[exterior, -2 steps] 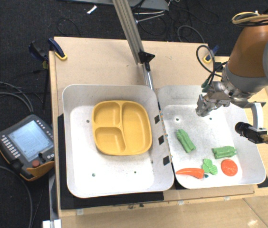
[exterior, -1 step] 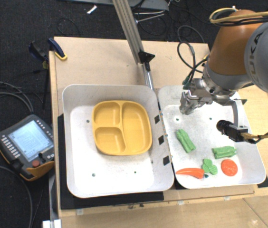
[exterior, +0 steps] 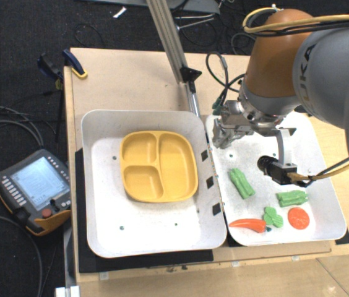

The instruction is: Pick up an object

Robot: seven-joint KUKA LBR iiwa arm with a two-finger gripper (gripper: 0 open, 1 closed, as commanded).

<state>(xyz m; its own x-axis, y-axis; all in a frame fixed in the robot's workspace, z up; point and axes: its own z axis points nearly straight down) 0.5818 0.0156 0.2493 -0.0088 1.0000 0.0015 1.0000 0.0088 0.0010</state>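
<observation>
Orange carrot [exterior: 247,225] beside green toy [exterior: 273,218]

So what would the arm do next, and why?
Probably shift toward the near side of the right bin and lower over the long green piece. The gripper sits near the bin's far left corner, above bare floor, and that piece lies closest, apart from the other toys.

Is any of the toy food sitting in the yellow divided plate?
No. The yellow divided plate lies in the left bin with nothing in its compartments, while the toy food lies in the right bin.
</observation>
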